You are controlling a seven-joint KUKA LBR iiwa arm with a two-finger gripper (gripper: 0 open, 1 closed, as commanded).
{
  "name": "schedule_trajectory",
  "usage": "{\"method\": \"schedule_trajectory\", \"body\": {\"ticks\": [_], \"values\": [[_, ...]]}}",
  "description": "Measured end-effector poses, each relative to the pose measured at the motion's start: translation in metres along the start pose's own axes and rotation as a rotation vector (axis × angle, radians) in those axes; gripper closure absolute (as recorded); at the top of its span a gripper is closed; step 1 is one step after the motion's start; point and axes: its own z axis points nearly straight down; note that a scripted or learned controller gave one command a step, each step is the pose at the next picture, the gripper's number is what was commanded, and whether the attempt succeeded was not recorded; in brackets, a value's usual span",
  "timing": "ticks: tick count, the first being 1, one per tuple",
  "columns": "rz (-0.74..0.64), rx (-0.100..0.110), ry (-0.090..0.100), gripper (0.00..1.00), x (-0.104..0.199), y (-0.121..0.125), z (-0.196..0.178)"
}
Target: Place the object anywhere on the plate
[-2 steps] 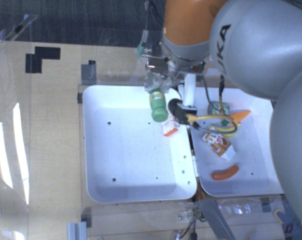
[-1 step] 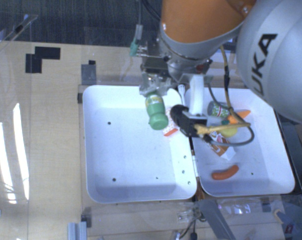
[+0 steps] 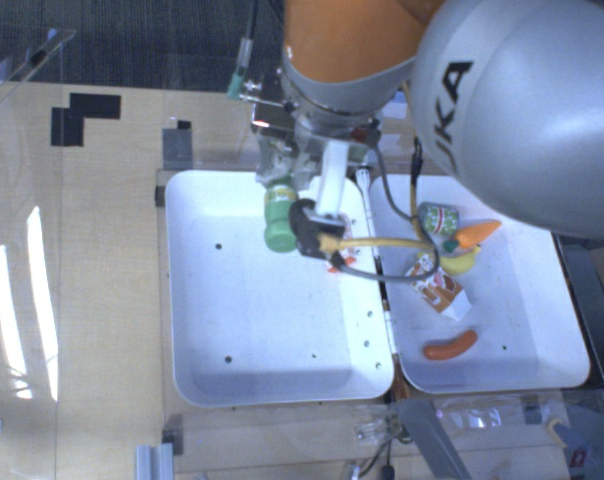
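Two shallow white bins sit side by side on the wooden table [image 3: 92,298]. The left bin [image 3: 252,348] shows a bare white floor with a few small dark dots. The right bin [image 3: 527,338] holds a cluster of small things near its upper left: a green-and-white can [image 3: 440,218] with a red mark, an orange carrot [image 3: 479,233] lying beside it, a yellow piece [image 3: 462,261] just below the carrot, and a brown-and-white packet [image 3: 440,290] tilted a little lower. A brown sausage [image 3: 450,345] lies apart from them, nearer the front rim.

The grey arm with its orange band reaches in over the upper edge of the left bin. The gripper [image 3: 282,200] hangs there, and a green bottle [image 3: 279,220] with a lighter label sits right under it, above the left bin's upper middle; whether the gripper is pinching it cannot be told. The bottle looks upright, stubby and rounded at the bottom. A yellow cable [image 3: 382,241] runs from the wrist across the seam between the bins.
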Motion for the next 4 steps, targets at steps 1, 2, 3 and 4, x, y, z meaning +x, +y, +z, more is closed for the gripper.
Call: {"method": "schedule_trajectory", "body": {"ticks": [1,2,3,4], "values": [[-0.034,-0.001,0.000,1.00,0.010,0.060,-0.001],[-0.035,-0.001,0.001,0.00,0.011,0.060,-0.002],[-0.232,0.002,0.000,0.00,0.018,0.102,0.163],[0.287,0.003,0.000,0.00,0.015,0.101,0.297]]}}
